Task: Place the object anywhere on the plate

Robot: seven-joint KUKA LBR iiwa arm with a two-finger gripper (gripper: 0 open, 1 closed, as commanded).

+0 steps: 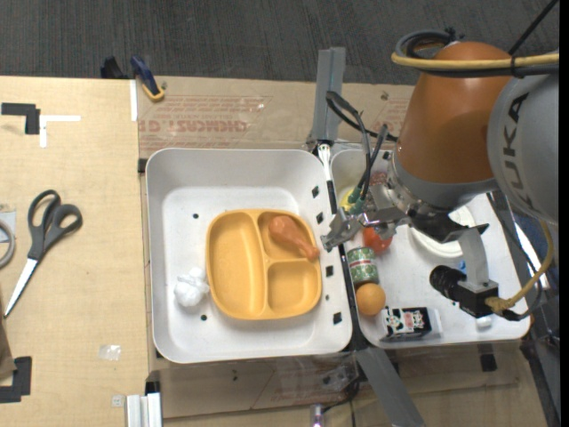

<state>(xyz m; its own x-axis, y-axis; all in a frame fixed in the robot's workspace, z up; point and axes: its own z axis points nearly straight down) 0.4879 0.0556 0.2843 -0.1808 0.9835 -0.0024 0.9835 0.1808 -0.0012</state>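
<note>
Placement looks done, since the chicken drumstick (293, 235) lies in the yellow plate's (236, 274) upper right compartment, while the gripper (342, 231) hangs just beside it with its grip unreadable.

A: What does the arm (462, 114) look like?
B: Bulky and rounded. A broad orange band (453, 105) wraps the body, above a grey collar. The grey shell at right carries large dark letters, "UKA" readable.
A: Cables?
B: A yellowish cable (462, 59) loops over the orange top, and thin black ones trail to the wrist. The jaws' mount is dark metal with a small green part.
</note>
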